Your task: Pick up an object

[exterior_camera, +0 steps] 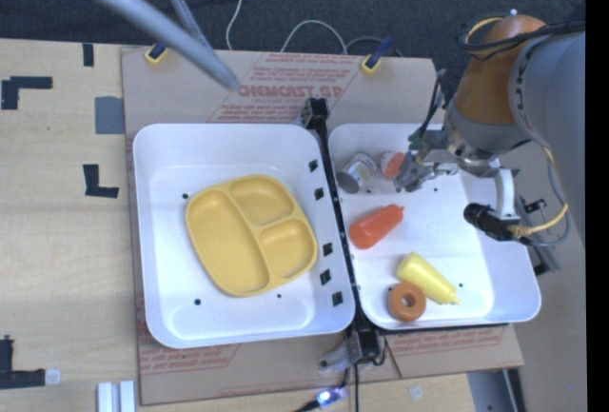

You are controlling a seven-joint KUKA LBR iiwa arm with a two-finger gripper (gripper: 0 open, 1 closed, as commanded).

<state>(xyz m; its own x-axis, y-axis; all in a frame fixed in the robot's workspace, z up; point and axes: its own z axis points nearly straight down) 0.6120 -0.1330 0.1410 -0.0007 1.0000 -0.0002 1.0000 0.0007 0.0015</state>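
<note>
Camera view, contents listed near to far.

Right bin (504, 310), near end: orange ring (407, 303) beside the near rim, touching or almost touching a yellow cone-shaped piece (427, 278) just behind it. Middle: orange carrot-like piece (375, 225), lying alone close to the divider. Far end: small grey metal piece (357, 172) and a small orange-red piece (393, 164), side by side.

Left bin (162, 305): yellow three-compartment plate (251, 233), lying flat, bare floor all round it.

Gripper (416, 169): low over the far end of the right bin, just right of the small orange-red piece. Finger state cannot be told; nothing is seen held.

Step, as judged: closing in on one of the far items. Advice: centre over a single item, descend straight, and confirm it sits between the fingers before lifting.

Room: far wall and divider crowd those two items; open floor lies right of the carrot-like piece, the easier target.
</note>
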